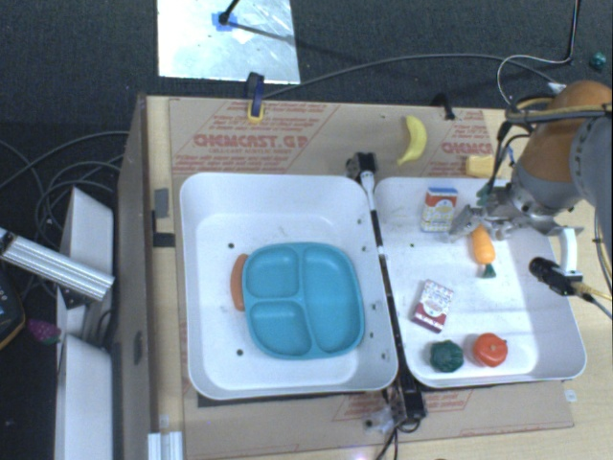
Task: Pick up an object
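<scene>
Plastic, smooth and glossy, makes up most of what lies under me. In the left bin [278, 199] a blue sectioned plate [305, 298] sits mid-floor with an orange sausage-shaped piece [237, 282] touching its left rim. In the right bin [560, 348] a small carton [440, 208] stands near the back edge, a flat red-and-white packet [433, 306] lies mid-floor, and a dark green lump [445, 356] and a round tomato [490, 350] sit by the front edge. A yellow banana [414, 139] lies on the bench [287, 127] behind the bins. My gripper [484, 220] hangs over the right bin's back half, just above a tapered orange carrot [483, 247]; whether it is open or closed I cannot tell. I judge the carrot's slick, rounded body could roll aside or squirt out if I come down off-centre, and the carton nearby could get knocked.
</scene>
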You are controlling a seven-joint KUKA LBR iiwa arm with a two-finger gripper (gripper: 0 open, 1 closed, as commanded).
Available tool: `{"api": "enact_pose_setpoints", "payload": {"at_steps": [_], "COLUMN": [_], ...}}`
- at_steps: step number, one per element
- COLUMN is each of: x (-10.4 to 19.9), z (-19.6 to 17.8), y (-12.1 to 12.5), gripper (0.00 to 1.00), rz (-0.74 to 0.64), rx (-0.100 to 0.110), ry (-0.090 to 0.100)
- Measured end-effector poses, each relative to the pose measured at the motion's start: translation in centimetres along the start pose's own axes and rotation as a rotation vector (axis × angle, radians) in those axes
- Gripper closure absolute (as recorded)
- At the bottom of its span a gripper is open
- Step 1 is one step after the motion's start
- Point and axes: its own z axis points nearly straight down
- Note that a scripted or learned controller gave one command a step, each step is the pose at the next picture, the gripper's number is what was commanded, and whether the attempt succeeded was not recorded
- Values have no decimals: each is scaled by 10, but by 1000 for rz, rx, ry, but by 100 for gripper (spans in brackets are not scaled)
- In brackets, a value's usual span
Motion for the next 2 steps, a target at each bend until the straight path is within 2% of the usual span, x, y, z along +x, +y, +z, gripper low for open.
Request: {"api": "enact_pose_setpoints", "payload": {"at_steps": [1,2], "x": [0,77], "z": [-12,-1], "y": [2,-49], "gripper": [100,100], "rz": [-2,-2], "rx": [-6,-1], "ry": [-2,2]}}
